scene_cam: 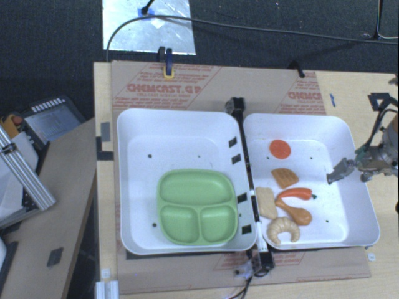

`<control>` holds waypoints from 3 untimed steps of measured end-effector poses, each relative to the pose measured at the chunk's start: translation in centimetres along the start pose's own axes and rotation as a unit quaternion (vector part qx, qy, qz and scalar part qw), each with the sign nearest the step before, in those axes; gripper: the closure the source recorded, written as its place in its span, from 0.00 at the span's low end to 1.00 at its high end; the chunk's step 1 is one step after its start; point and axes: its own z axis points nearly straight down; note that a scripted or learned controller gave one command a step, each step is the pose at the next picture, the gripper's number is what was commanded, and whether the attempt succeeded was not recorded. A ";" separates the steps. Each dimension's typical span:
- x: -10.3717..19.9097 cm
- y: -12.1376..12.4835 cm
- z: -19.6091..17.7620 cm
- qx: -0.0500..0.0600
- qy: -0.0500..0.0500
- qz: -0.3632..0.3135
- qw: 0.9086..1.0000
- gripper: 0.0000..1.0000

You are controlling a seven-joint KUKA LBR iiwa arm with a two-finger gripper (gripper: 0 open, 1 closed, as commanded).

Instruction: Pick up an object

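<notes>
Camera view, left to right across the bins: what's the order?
Green divided plate → cracker → round red slice → orange chili pepper → tool over the right bin.

Arm enters from the right edge, gripper [342, 170] low and pointing left, grey fingertip forward; finger spacing not resolvable.

Bench [206, 80], brown cardboard sheet [262, 83], left white bin [181, 124], right white bin [299, 124]
</notes>
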 end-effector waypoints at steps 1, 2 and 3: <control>0.0 0.3 -0.6 -0.006 -0.002 -0.002 1.000 0.00; -0.2 0.8 3.6 -0.005 -0.001 -0.001 1.000 0.00; 0.8 1.4 8.8 -0.005 -0.001 -0.002 1.000 0.00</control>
